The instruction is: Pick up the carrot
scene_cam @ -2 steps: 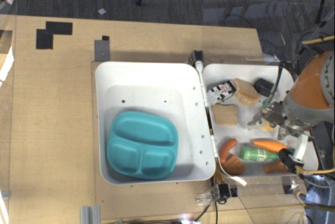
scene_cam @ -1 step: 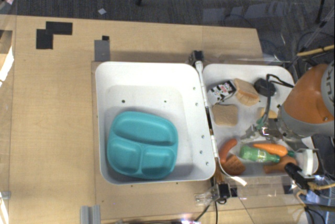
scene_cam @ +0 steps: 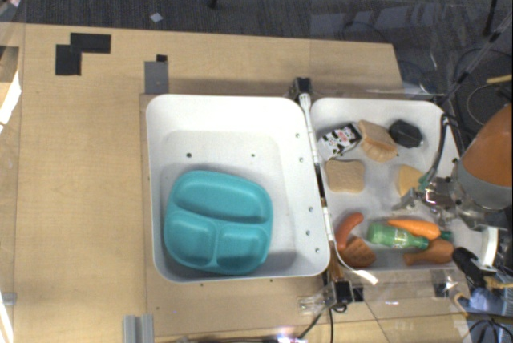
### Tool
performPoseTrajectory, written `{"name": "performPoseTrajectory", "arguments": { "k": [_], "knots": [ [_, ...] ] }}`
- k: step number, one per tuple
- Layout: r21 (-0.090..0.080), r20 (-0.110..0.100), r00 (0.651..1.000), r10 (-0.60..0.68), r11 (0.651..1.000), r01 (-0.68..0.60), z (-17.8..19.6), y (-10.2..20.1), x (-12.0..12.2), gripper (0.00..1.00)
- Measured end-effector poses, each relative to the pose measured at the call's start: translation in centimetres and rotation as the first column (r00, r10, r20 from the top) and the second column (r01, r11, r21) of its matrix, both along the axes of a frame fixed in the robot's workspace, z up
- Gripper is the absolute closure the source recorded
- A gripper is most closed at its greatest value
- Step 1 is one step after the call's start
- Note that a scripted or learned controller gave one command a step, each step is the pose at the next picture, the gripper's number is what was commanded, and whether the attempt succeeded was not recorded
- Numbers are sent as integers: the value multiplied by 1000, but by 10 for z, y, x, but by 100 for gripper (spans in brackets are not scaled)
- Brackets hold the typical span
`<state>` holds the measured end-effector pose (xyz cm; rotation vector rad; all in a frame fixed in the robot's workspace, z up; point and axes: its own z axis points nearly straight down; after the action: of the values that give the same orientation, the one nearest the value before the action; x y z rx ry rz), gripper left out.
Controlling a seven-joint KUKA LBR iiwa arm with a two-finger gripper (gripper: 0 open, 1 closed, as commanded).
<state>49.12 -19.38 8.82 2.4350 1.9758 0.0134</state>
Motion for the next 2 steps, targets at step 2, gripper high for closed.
{"name": "performPoseTrajectory", "arguments": {
  "k": [2],
  "knots": [
    [2,-3,997,74,997,-74,0,28,-1,0]
  ]
}}
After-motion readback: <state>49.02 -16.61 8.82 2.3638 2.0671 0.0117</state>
